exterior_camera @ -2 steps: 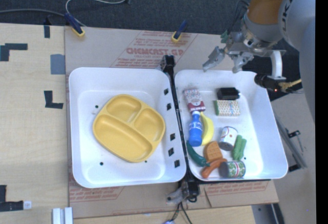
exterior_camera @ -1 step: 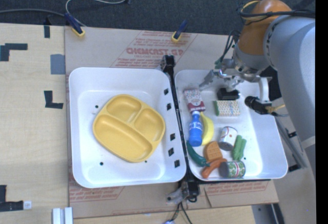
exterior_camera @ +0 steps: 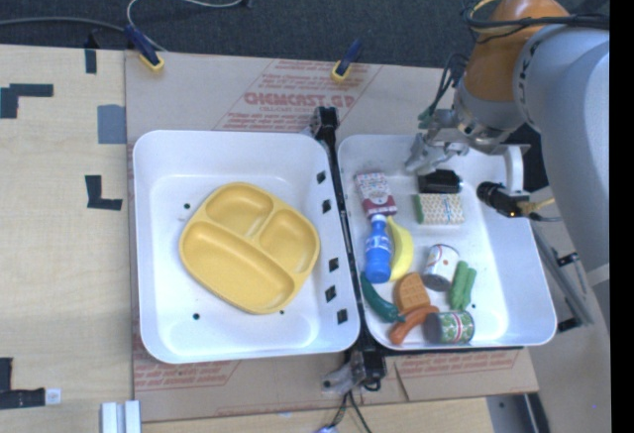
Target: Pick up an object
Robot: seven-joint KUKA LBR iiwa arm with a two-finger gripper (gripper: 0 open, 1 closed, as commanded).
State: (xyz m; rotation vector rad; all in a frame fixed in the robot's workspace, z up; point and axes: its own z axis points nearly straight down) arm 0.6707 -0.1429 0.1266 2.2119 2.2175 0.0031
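My gripper [exterior_camera: 428, 157] hangs over the back of the right bin [exterior_camera: 515, 268], open with nothing between its fingers. Just below it lie a small black block [exterior_camera: 439, 180] and a beige and green box [exterior_camera: 440, 210]. A red and white packet [exterior_camera: 374, 191] lies to its lower left. Further forward are a blue bottle [exterior_camera: 378, 249], a yellow banana [exterior_camera: 401, 251], a silver can [exterior_camera: 439, 266], a green vegetable [exterior_camera: 461, 284], an orange piece [exterior_camera: 413, 293] and a green tin [exterior_camera: 455, 326].
The left bin [exterior_camera: 168, 173] holds a yellow divided plate [exterior_camera: 248, 248]. A black hinge strip [exterior_camera: 335, 223] runs between the two bins. The grey arm [exterior_camera: 565, 104] with its orange band [exterior_camera: 510, 40] fills the upper right. A cable [exterior_camera: 188, 0] lies behind the bench.
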